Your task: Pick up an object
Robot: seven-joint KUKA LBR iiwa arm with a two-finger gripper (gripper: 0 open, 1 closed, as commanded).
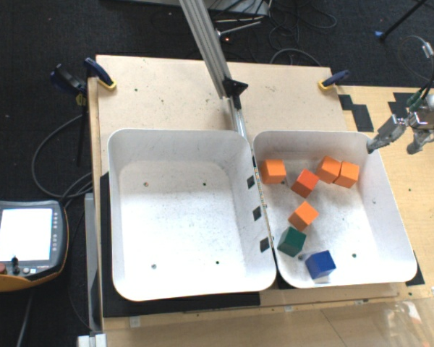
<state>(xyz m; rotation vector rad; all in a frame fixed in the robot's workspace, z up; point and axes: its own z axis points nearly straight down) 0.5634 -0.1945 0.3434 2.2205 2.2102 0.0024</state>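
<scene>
A wooden bench (166, 92) seen from above at a slant carries two shallow white bins side by side. The left bin (123, 194) has nothing loose in it. The right bin (398, 230) holds seven small blocks. Four orange blocks lie toward its far edge: one (275, 170) near the inner wall, one (304, 183) just beside it, and two touching each other, (330, 169) and (349, 173), nearer the outer wall. A fifth orange block (303, 215) sits at the middle, with a green block (292, 241) just in front of it and a blue block (320, 264) close to the near edge.

The gripper (412, 125) hangs at the bench's right edge, outside the right bin and just beyond its far right corner. It is small and partly cut off here, so whether its fingers are wide or narrow cannot be told; nothing is seen between them.

Every block lies toward the bench's centre and near edge from the gripper. The touching orange pair is nearest, likely the shortest reach.
</scene>
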